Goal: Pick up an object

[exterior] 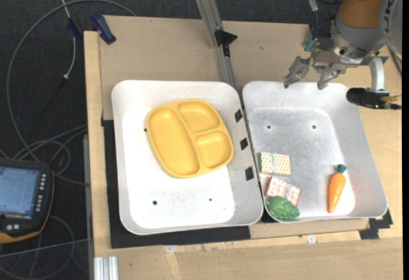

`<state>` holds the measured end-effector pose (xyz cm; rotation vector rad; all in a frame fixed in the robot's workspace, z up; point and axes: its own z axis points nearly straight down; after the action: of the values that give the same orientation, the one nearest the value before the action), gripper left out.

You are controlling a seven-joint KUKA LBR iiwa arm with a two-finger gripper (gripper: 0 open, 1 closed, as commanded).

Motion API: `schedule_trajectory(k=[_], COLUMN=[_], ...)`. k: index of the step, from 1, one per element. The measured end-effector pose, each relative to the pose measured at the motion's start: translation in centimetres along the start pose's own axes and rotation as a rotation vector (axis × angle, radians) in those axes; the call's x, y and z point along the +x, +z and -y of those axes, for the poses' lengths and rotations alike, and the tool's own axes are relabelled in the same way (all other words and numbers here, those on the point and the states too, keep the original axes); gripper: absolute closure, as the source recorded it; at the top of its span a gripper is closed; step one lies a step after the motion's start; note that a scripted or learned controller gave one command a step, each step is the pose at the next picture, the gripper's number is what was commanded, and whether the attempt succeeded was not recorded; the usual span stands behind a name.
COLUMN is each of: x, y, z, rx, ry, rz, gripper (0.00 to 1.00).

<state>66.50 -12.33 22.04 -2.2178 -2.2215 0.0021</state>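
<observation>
- You will find four candidate objects in the right bin, all near its front edge: a toy carrot at the right, a green vegetable at the front, a red-and-white packet touching it, and a patterned packet just behind.
- Your gripper hangs over that bin's far rim, fingers spread apart, nothing between them, well apart from the objects.
- The left bin holds a yellow divided tray.

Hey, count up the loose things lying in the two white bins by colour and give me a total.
Yellow: 1, divided tray
Orange: 1, toy carrot
Green: 1, leafy toy
Patterned packets: 2, pale one, red one
Total: 5
</observation>
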Motion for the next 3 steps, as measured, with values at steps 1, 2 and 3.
schedule_trajectory(k=[1, 2, 3], x=[0.0, -1.0, -1.5], y=[0.0, 5.5, 11.6], z=[0.0, 0.1, -0.2], rx=[0.0, 0.004, 0.005], ry=[0.0, 0.002, 0.002], rz=[0.0, 0.0, 0.0], gripper=[0.0, 0.0, 0.0])
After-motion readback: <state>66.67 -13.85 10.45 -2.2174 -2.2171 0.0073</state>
